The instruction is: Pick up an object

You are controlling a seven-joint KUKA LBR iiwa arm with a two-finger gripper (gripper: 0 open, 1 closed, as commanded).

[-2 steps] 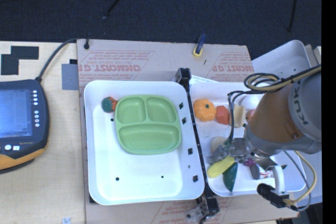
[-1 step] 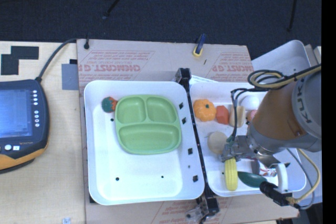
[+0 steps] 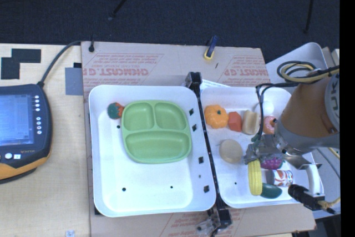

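Observation:
The right bin point(image 3: 236, 188) holds toy food: an orange point(image 3: 216, 117), a red piece point(image 3: 234, 121), a pale bread-like piece point(image 3: 250, 122), a beige round piece point(image 3: 231, 150), a yellow corn cob point(image 3: 254, 177), a purple bunch point(image 3: 271, 162), a red-and-white can point(image 3: 282, 177) and a dark green piece point(image 3: 270, 191). My gripper point(image 3: 256, 150) hangs low over the middle of this bin, just above the corn's top end and right of the beige piece. The wrist hides its fingertips.
The left bin point(image 3: 144, 186) carries a green divided plate point(image 3: 156, 131) and a small red-and-green toy point(image 3: 115, 110) at its back left corner. A tablet-like pendant point(image 3: 22, 127) lies on the bench far left. A black divider point(image 3: 202, 141) separates the bins.

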